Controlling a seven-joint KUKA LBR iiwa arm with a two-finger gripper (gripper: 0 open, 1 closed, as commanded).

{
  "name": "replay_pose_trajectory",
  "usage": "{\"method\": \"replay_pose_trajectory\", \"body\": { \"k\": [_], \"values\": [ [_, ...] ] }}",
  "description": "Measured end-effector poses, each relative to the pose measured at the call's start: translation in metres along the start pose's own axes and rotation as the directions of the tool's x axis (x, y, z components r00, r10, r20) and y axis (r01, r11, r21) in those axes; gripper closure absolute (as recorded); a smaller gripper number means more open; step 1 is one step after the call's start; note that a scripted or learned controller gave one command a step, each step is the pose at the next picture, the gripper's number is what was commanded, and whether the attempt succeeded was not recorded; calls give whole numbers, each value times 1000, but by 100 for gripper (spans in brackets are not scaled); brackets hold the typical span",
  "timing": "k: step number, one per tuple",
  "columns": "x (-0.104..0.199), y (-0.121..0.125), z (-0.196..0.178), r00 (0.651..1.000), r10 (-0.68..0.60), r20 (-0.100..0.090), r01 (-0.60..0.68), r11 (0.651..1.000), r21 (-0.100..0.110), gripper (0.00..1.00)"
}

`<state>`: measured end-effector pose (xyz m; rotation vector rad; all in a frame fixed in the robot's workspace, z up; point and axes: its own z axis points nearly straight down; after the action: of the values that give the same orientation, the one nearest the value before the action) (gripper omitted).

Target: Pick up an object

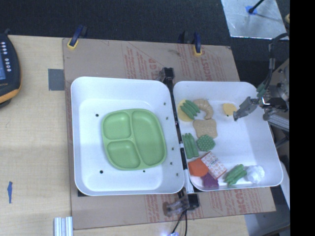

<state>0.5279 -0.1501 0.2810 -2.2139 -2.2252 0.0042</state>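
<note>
Gripper (241, 113) of mine sits at the right bin's (261, 146) upper right, reaching in from the right edge, its dark tip low over the white floor; whether it is released or clenched I cannot tell, and nothing shows in its grasp. Just left of the tip lies a small yellow piece (228, 109), close but apart from it. Further left, near the bin's upper left corner, a tan curl (204, 107) lies beside a yellow slice (185, 113) with green beans (190, 107) across it. Below them a tan cracker (204, 128) touches a round green ball (205, 142), with a green pod (190, 145) just to its left. Along the lower wall (the crowded end) sit an orange piece (198, 167), a red-and-white packet (213, 164), a purple piece (210, 182), another green pod (236, 173) and a white lump (255, 173). In the left bin (88, 132) a green tray (133, 139) with three compartments rests on the floor. Both bins stand on cardboard (123, 58) clamped to the bench.
</note>
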Motion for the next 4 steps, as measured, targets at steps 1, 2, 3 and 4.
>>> {"method": "replay_pose_trajectory", "body": {
  "k": [1, 2, 3, 4],
  "values": [
    [27, 83, 91, 1000, -4, 2, 4, 1000, -6, 0],
    [10, 113, 161, 1000, -3, 3, 3, 1000, -1, 0],
    [51, 20, 192, 1000, 2, -3, -2, 1000, 11, 0],
    [48, 25, 179, 1000, -2, 1, 2, 1000, 2, 100]
  ]
}}
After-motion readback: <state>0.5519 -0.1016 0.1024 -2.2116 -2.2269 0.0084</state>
